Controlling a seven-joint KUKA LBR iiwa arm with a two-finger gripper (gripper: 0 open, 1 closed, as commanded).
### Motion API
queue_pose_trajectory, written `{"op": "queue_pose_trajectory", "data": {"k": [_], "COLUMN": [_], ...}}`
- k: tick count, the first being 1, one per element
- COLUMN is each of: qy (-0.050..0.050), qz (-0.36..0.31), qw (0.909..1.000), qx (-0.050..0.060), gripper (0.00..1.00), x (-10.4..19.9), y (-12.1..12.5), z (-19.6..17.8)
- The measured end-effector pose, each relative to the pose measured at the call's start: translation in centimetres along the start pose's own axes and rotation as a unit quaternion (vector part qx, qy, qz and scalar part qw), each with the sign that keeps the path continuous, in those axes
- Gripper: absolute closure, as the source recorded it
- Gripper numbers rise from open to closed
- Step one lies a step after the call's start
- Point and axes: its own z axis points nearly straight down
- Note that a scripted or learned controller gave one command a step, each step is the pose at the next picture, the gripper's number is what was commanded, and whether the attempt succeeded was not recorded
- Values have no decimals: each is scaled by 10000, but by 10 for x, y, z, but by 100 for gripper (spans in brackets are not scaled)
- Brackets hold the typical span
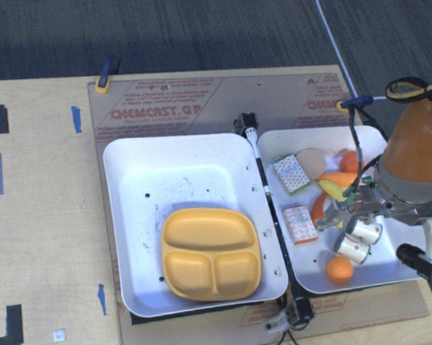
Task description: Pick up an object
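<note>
in the camera view, you have the arm [418, 146] coming in from the right over the right bin [312, 278]. its gripper [349, 214] sits low among the clutter, but you cannot tell how the fingers stand. just beside it lies a white cup [357, 241] on its side, with an orange ball [340, 270] near the front wall. farther back you see a yellow banana [333, 190], an orange carrot [340, 178], a patterned packet [291, 173] and a small red-and-white box [299, 223]. the left bin [127, 174] holds a yellow divided tray [210, 251].
</note>
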Motion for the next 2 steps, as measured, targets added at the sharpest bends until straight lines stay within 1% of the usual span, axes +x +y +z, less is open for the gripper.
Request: {"op": "queue_pose_trajectory", "data": {"k": [1, 2], "qy": [20, 15], "qz": [-12, -6], "qw": [10000, 10000], "qx": [-41, -77], "gripper": [0, 100], "x": [12, 12], "y": [29, 31], "z": [74, 62]}}
